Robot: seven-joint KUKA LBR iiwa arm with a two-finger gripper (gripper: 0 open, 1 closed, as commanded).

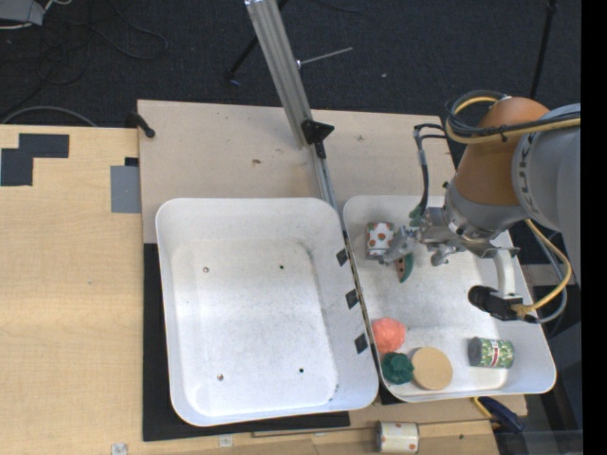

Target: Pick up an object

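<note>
The claw point(410, 245) (grip state cannot be told) is lowered beside a small toy point(380, 239); probably light, best taken across its middle.

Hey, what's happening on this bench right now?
A grey robot arm reaches in from the right over the right-hand bin, its claw low near a small white and red object at the bin's far left. Nearer the front lie a pink ball, a green lump, a tan disc and a green can. Whether anything is gripped is unclear.
</note>
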